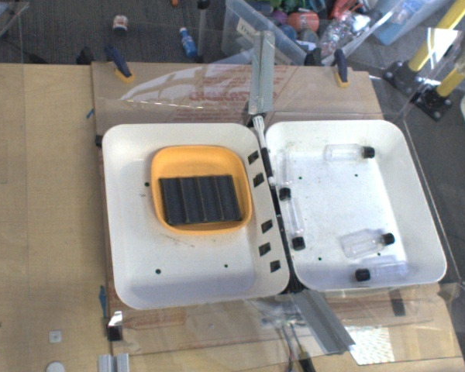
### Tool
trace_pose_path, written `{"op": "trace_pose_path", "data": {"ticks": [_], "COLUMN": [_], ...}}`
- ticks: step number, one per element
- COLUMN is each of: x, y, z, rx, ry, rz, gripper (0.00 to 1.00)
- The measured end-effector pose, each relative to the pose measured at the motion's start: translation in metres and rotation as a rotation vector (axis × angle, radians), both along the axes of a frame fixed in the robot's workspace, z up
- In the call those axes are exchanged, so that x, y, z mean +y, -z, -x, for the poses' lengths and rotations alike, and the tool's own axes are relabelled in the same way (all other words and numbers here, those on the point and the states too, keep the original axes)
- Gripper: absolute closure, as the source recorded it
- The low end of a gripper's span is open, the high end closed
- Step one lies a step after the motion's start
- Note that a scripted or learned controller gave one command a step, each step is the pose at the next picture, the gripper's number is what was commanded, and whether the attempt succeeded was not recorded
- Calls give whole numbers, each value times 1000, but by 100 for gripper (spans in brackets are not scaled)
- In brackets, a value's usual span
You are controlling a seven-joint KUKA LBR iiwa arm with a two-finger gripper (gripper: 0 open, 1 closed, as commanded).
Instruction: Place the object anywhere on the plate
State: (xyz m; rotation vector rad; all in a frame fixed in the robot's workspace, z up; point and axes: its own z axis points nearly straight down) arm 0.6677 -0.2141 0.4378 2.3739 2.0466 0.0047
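You have a dark ribbed block [200, 200] lying flat on the orange plate [164, 167]; finger state cannot be told.

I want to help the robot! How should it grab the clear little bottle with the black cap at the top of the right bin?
Probably from straight above, pinching the bottle across the middle of its clear body. It lies flat, pointing left to right, with open floor on both long sides.
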Motion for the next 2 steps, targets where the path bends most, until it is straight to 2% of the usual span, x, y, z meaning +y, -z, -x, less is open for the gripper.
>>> {"op": "trace_pose_path", "data": {"ticks": [1,2], "x": [2,-8], "y": [1,1], "z": [0,0], "rx": [3,2], "ry": [-130,-402], "rz": [-1,1], "gripper": [100,100]}}
